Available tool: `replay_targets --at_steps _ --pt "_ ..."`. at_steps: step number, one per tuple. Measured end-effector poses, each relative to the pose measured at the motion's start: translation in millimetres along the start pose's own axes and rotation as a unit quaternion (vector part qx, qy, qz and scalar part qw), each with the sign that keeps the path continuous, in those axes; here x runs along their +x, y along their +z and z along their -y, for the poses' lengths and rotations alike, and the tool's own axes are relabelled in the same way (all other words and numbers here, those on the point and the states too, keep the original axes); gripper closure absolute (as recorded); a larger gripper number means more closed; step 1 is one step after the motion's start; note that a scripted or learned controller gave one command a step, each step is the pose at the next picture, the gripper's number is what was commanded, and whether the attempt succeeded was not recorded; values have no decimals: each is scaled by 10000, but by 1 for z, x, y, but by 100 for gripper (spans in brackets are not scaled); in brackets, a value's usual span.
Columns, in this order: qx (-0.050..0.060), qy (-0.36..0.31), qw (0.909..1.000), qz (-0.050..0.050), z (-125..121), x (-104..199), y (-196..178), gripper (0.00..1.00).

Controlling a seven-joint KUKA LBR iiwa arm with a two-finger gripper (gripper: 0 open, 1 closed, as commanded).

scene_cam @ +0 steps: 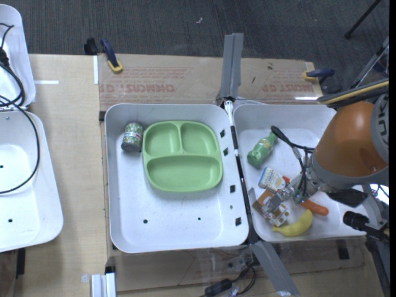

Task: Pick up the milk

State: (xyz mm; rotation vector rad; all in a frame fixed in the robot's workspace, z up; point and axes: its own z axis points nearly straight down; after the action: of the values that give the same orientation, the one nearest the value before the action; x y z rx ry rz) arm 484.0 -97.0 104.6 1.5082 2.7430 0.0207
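milk (270, 178) | small white carton with blue and orange print | lying flat, tilted | right bin, near its middle | below a green bottle (261, 150), just left of the gripper (289, 193)

R bin (260, 119) crowded: milk (271, 179) hemmed by bottle (261, 150), banana (296, 224), carrot (316, 208).

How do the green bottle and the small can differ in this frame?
The green bottle lies tilted in the right bin, near the gripper; the small can stands in the left bin beside the green plate. The bottle is longer, the can squat. Both are greenish.
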Motion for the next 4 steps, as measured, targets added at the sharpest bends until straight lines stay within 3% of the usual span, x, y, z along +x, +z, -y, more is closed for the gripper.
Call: replay_targets --at_steps 1,2,3,4 --pt "-58 18 10000 22 -4 -2 -15 100" --pt "-52 20 10000 22 -3 -2 -14 0" --pt "-32 331 9994 6 -1 -2 0 0" --pt "-43 67 10000 35 -2 -2 0 0"
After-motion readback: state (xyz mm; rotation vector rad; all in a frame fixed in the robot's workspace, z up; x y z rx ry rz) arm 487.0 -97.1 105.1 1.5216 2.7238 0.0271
